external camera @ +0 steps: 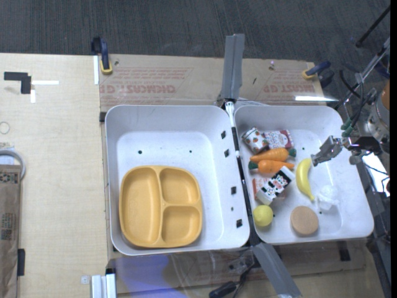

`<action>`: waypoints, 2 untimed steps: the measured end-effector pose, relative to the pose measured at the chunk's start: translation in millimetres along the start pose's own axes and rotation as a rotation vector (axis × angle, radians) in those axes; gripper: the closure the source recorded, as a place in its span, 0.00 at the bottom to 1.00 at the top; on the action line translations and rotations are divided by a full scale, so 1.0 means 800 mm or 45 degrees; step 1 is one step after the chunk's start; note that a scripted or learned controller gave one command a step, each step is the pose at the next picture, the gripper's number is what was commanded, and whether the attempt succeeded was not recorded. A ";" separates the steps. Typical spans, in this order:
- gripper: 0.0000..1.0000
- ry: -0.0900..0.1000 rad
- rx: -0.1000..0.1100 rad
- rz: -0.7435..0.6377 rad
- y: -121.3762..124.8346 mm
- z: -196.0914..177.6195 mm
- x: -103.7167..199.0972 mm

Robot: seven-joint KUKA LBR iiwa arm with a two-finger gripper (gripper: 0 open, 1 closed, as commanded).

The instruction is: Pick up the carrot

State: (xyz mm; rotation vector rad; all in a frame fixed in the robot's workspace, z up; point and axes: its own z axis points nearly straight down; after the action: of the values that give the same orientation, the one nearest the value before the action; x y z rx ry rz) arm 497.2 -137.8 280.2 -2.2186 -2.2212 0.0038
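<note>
Two white bins sit side by side on the bench. The left bin (124,129) holds a yellow divided plate (161,205) in its near half.

The right bin (353,225) holds the loose items. Two carrots (273,160) lie in its left-centre part, one just behind the other and touching, orange bodies pointing right and green tops to the left. A red-and-white packet (268,139) lies just behind them. A small white carton (275,184) lies just in front, tilted. A lemon (263,215) sits near the front-left corner, a tan round disc (304,220) to its right. A banana (303,178) lies right of the carrots, running front to back.

The gripper (325,151) hangs over the right bin, just right of the banana's upper end and apart from the carrots. Nothing is seen between its fingers; how far they are parted cannot be told.
</note>
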 end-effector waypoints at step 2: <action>0.00 -0.001 -0.003 -0.637 0.103 0.236 0.045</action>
State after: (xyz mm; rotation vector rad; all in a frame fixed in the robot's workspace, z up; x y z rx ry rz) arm 578.8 -101.5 91.3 -1.6001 -2.7029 0.0004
